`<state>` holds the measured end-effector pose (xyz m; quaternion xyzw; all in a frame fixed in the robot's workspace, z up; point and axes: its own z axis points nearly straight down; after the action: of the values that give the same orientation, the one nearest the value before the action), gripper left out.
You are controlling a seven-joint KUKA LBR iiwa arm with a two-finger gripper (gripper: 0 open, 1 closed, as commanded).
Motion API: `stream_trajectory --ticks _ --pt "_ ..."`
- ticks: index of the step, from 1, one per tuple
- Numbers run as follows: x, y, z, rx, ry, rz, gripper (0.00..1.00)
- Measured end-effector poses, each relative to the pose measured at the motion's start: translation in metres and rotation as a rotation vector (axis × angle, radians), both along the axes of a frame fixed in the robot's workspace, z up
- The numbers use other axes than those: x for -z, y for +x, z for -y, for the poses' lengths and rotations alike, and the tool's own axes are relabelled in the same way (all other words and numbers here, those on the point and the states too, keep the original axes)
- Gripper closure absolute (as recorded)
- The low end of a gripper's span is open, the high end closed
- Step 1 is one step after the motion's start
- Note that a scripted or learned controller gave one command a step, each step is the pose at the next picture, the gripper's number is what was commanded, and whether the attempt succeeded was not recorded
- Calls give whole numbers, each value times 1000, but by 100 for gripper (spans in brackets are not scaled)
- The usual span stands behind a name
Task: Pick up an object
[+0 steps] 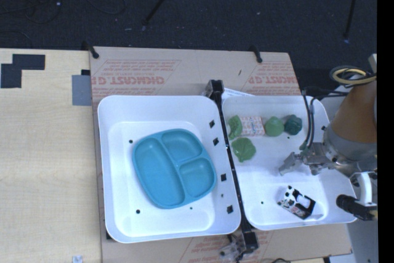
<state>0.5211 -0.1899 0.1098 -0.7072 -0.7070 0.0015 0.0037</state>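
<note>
Objects for picking are lying in the right bin (326,218), a shallow white tray with smooth, glossy walls and rounded corners. Along its far side a lumpy light-green piece (235,127) is sitting against the divider, with a small flat pale packet bearing pinkish print (252,125) just beside it, then a rounded light-green ball (273,127) touching a darker teal ball (293,125). A second soft-looking, crumpled green lump (244,149) is resting nearer the middle, close to the divider. Toward the near edge a small black-and-white item (295,202) is lying flat; its shape is angular, but it is too small and blurred to identify. The gripper (303,161) is hanging over the right part of this bin, its grey metal parts pointing left, and nothing is showing between its tips; whether they are spread or closed is too blurred to tell. Behind it the arm's orange band (357,114) is bulging out, and the arm is being cut off at the right side of the view. The left bin (111,163) is carrying a smooth blue plastic plate (173,166) with three compartments, lying tilted at a diagonal. Both bins are sitting on a sheet of brown cardboard (148,71) with reddish reversed lettering, which is resting on a pale wooden bench (43,163). Black clips are dotting the seam between the bins, and their details are hard to make out.
</note>
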Motion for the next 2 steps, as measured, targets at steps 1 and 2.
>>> stream_trajectory --ticks 1,2 --pt "24 0 -2 0 -1 3 0" --pt "12 0 1 5 -3 4 100"
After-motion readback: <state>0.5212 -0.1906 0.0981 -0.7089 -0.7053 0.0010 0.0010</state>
